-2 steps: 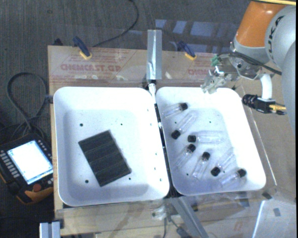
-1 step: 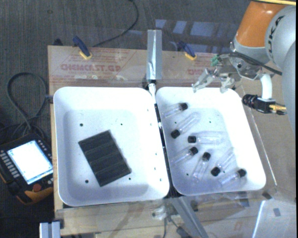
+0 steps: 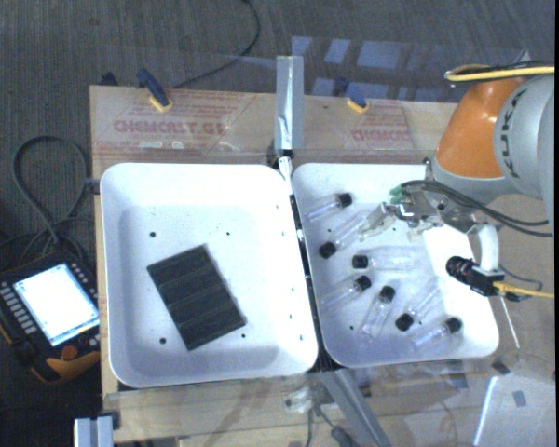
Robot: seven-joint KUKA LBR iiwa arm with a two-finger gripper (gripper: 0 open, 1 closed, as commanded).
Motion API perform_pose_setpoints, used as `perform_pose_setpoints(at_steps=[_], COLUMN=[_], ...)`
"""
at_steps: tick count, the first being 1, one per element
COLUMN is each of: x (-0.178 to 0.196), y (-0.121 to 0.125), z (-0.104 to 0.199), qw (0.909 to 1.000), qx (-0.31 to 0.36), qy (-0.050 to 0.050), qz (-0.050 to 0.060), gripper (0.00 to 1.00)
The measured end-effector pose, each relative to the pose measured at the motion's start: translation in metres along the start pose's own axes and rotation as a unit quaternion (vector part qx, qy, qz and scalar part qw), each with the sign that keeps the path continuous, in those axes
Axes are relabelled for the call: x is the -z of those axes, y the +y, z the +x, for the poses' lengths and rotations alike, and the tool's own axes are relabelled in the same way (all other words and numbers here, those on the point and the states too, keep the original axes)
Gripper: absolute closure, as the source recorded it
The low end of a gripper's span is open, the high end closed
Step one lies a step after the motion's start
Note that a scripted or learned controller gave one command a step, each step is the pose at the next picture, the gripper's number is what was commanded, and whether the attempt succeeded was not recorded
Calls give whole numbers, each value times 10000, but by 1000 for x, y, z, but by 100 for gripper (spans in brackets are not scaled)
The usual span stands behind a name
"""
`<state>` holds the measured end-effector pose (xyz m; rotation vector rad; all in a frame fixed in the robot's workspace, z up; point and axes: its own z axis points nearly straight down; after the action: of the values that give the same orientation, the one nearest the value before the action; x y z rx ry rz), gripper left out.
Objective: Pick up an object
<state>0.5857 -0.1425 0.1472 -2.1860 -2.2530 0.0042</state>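
Note:
Several clear vials with black caps lie scattered in the right bin [image 3: 484, 338], among them one at the upper left [image 3: 334, 203], one in the middle [image 3: 359, 284] and one at the lower right [image 3: 444, 327]. My gripper [image 3: 396, 216] is low over the upper middle of this bin, among the vials, and its metal parts blend with the clear plastic. I see no vial clearly held in it. A black ribbed rectangular pad [image 3: 195, 296] lies flat in the left bin [image 3: 130, 194].
The grey and orange arm [image 3: 489, 142] covers the right bin's upper right corner. A black fitting with a yellow cable [image 3: 468, 271] hangs over the bin's right side. A teach pendant [image 3: 47, 310] sits left of the bench. Blue clamps [image 3: 154, 87] hold the back edge.

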Motion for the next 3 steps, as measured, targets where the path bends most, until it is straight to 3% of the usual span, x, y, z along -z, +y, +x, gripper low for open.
perform_pose_setpoints(at_steps=[1,2,3], x=[-57,-47,88], y=[14,16,60], z=[14,14,24], qw=[9990,9990,9969], qx=[449,443,788], qy=[-23,-16,-13], qz=[-63,-89,-20], gripper=[0,100,100])
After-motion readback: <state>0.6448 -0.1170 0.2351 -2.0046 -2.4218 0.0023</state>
